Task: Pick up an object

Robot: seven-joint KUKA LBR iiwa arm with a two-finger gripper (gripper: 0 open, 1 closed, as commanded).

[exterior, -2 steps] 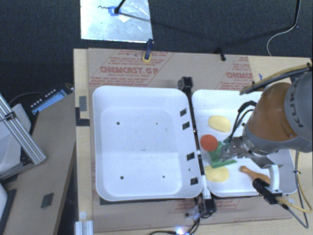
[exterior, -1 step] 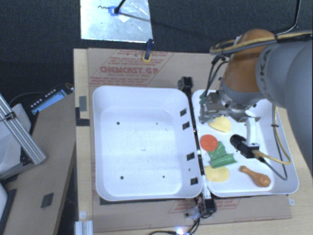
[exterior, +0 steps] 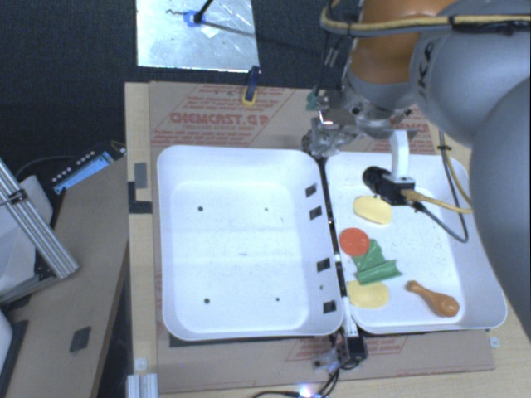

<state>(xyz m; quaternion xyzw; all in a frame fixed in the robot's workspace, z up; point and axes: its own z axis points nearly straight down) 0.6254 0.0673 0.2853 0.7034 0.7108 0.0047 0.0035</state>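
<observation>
While the brown drumstick (exterior: 434, 298) lies nearest in the right bin (exterior: 477, 259), with a green piece (exterior: 377, 263), red disc (exterior: 354, 240) and yellow piece (exterior: 374, 210) beyond, my pincer (exterior: 329, 138) hangs over that bin's far left corner; its opening I cannot tell.
</observation>
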